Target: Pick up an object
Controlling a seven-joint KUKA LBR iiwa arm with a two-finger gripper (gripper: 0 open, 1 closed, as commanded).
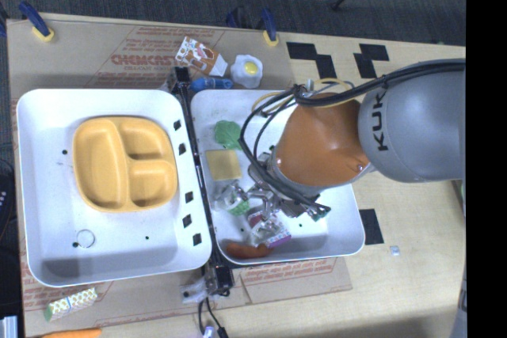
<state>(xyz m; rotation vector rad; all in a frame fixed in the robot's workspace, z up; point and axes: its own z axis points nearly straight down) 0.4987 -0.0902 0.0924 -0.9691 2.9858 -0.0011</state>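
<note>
The grey arm with its orange band [317, 142] reaches over the right bin [344, 237]. My gripper [265, 211] hangs low in that bin's front half, over a clutter of small items. Under and beside it lie a crumpled wrapper [273, 232], a green-and-silver piece [235, 200] and a brown sausage-like object [245, 250] by the front wall. A yellow square block [223, 164] and a green object [227, 134] lie further back in the same bin. The arm hides the bin's right half.
The left bin [40, 170] holds a yellow divided tray [125, 162] and a small clear ring [85, 238]. Behind the bins sit a printed packet [194, 54], a blue item [210, 82] and a white-and-yellow object [247, 70]. A candy wrapper [71, 302] lies on the cardboard in front.
</note>
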